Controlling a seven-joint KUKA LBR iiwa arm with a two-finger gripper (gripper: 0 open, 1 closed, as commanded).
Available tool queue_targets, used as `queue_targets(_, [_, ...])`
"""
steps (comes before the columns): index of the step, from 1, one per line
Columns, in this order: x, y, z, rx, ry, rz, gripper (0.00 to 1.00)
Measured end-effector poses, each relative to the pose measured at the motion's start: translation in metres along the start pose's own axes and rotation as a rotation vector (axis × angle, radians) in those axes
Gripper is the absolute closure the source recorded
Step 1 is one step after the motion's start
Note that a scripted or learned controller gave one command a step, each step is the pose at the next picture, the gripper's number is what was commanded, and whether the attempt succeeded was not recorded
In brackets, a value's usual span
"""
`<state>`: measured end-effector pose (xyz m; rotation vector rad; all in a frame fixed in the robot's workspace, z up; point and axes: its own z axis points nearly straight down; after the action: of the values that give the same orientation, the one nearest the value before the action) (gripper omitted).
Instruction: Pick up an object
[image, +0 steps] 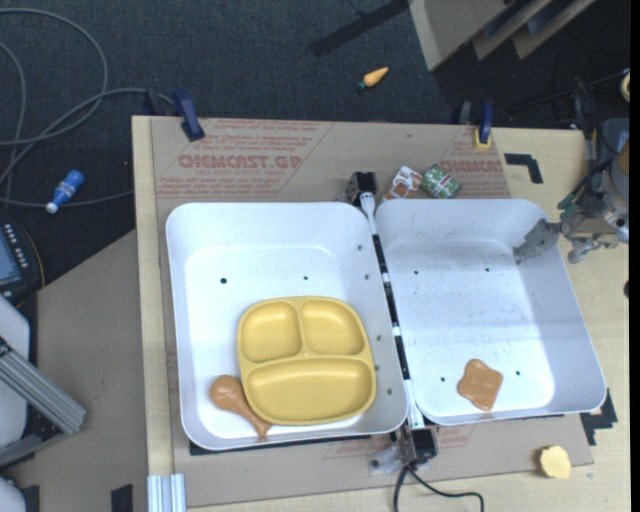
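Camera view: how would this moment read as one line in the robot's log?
gripper: over right bin's far right rim, holding nothing | right bin: brown piece | left bin: yellow tray, drumstick | pick: not yet

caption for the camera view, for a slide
Gripper at the right bin's far edge, a brown toy near its front; the left bin holds a yellow divided plate and a drumstick.

Grey metal claw (548, 243), blurred wrist hardware
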<state>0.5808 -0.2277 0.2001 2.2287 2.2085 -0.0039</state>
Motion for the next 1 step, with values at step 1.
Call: queue_targets(1, [0.0138, -0.0087, 0.1179, 0.003, 0.015, -0.014, 0.0])
